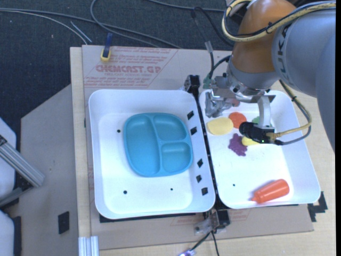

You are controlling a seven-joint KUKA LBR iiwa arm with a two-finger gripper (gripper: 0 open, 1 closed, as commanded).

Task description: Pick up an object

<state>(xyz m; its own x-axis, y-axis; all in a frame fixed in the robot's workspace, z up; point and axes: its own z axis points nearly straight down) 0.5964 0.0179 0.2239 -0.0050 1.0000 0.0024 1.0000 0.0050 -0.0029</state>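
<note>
Bench board [133,68]: flat brown cardboard-faced sheet with red print, lying under both bins, reaching past them toward the top and left of the camera view.
Arm [298,41]: grey metal with a glossy orange band, entering from the upper right, hanging over the top part of the right bin.
Left bin [101,143]: shallow white plastic tray, directly left of the right bin, the two rims touching along a line of black clips.
Right bin [298,164]: shallow white plastic tray, taken here as the landmark.
Blue plate [157,143]: light blue plastic, rounded square with three compartments, lying flat in the middle of the left bin, well apart from the right bin's contents.
Gripper [216,104]: silver metal, at the upper left corner of the right bin, just above the yellow piece; cannot tell whether spread or closed, and nothing seen between its tips.
Carrot [272,191]: orange tapered plastic toy, lying near the lower rim of the right bin, well apart from the gripper.
Yellow piece [220,125]: pale yellow rounded toy food, in the upper left part of the right bin, just beside the shared rim.
Purple piece [237,144]: small lumpy purple toy, near the middle of the right bin, just below and right of the yellow piece.
Orange-red piece [237,117]: small rounded toy, in the upper part of the right bin, just right of the yellow piece, partly under the arm's black fitting.
</note>
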